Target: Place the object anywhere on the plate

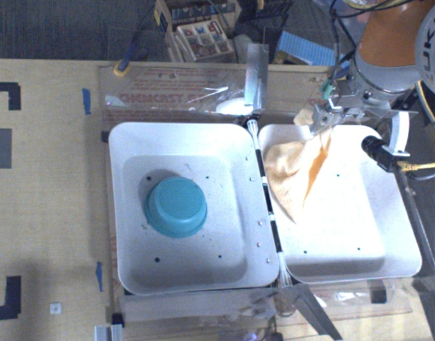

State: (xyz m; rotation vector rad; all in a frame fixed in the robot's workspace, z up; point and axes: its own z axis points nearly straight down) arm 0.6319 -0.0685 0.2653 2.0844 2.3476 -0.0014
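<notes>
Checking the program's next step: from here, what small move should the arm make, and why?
Probably carry the cloth leftward, over the divider, toward the blue plate in the left bin. The cloth hangs from the gripper above the right bin, while the plate sits bare.

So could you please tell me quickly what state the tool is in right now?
Tool: shut on the cream cloth, which hangs lifted above the right bin.

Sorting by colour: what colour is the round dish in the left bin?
Teal blue; the dish shows best in the camera view.
</notes>
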